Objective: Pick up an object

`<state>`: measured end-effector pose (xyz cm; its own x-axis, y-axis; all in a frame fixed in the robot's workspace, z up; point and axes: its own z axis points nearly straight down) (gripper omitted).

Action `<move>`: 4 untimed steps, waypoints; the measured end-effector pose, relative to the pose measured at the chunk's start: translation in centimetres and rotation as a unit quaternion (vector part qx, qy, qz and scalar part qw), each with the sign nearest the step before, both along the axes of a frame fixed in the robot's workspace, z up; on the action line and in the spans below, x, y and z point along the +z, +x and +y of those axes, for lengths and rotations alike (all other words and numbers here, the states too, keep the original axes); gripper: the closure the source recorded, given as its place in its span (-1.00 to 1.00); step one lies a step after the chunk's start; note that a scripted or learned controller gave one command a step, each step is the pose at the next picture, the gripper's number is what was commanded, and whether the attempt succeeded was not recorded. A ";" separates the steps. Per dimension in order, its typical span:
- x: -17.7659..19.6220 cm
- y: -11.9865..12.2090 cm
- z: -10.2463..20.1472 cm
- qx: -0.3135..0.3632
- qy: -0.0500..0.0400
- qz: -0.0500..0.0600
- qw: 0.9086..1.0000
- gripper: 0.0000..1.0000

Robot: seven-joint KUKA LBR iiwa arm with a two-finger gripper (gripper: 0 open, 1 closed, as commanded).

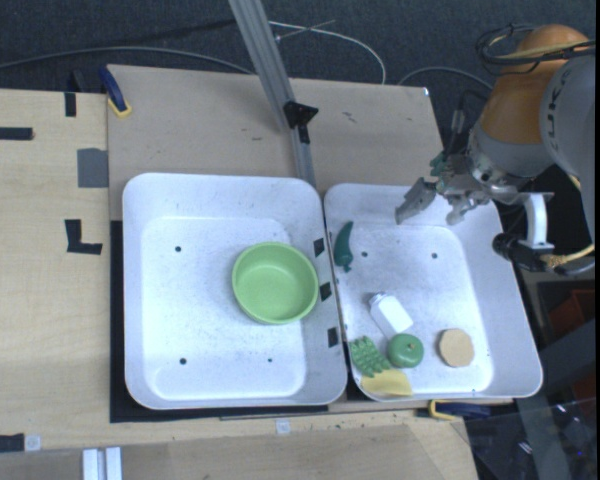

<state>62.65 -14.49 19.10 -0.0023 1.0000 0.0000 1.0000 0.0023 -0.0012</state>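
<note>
My gripper hangs over the far edge of the right bin, its two grey fingers spread open with nothing between them. Below it in the right bin lie a dark green curved piece at the far left, a small white bottle in the middle, a green round knob, a tan round disc, a green ridged piece and a yellow piece at the near edge. A light green bowl sits in the left bin.
A grey metal pole slants across the board behind the bins. Cables trail over the dark floor at the back. A blue and yellow clamp sits at the board's far left corner.
</note>
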 end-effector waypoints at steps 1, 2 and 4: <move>0.0 0.0 0.0 0.000 0.000 0.000 1.000 -1.00; -6.2 -0.6 0.7 0.000 0.000 0.003 1.000 -1.00; -9.3 -0.6 0.9 0.000 0.000 0.001 1.000 1.00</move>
<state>62.00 -13.62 9.80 -0.0030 1.0000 -0.0005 1.0000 0.0030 -0.0028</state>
